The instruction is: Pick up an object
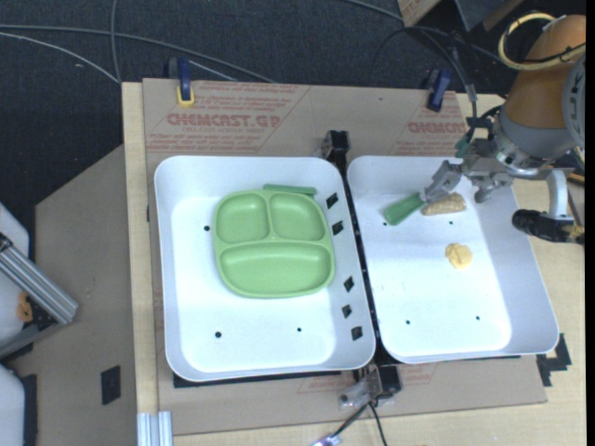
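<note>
Two bins side by side on the bench.
Left bin (pixel 177 323) held a divided plate (pixel 273 245). Right bin (pixel 502 328) held a flat stick (pixel 403 210) touching a bread piece (pixel 445 206), gripper (pixel 448 181) above them; small lump (pixel 458 255) nearer the front.

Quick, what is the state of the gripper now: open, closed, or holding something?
Gripper: over the right bin, just above the green stick and the tan piece; open or closed cannot be told, and no grasp is visible.
</note>
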Robot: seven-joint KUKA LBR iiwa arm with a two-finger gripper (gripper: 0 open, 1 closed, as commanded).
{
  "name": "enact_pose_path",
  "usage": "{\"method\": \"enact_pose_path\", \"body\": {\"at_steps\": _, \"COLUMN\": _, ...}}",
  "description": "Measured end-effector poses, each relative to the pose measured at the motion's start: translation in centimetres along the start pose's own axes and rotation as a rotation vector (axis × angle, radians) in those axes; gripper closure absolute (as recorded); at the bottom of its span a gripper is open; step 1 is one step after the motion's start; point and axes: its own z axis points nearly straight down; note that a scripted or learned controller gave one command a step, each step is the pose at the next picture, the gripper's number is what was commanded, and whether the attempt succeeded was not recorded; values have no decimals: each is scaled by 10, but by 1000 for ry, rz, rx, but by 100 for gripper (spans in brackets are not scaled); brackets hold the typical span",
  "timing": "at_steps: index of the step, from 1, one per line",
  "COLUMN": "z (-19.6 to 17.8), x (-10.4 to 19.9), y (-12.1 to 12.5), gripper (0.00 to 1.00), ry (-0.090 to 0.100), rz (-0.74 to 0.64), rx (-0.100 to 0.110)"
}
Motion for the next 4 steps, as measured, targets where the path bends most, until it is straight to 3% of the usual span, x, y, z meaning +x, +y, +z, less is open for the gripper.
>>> {"method": "enact_pose_path", "body": {"at_steps": 1, "z": 63, "x": 4, "y": 2, "gripper": 0, "ry": 0, "rz": 0, "rx": 2}}
{"method": "enact_pose_path", "body": {"at_steps": 2, "z": 47, "x": 3, "y": 4, "gripper": 100, "ry": -1, "rz": -1, "rx": -6}}
{"method": "enact_pose_path", "body": {"at_steps": 4, "z": -43, "x": -1, "y": 0, "gripper": 100, "ry": -3, "rz": 2, "rx": -10}}
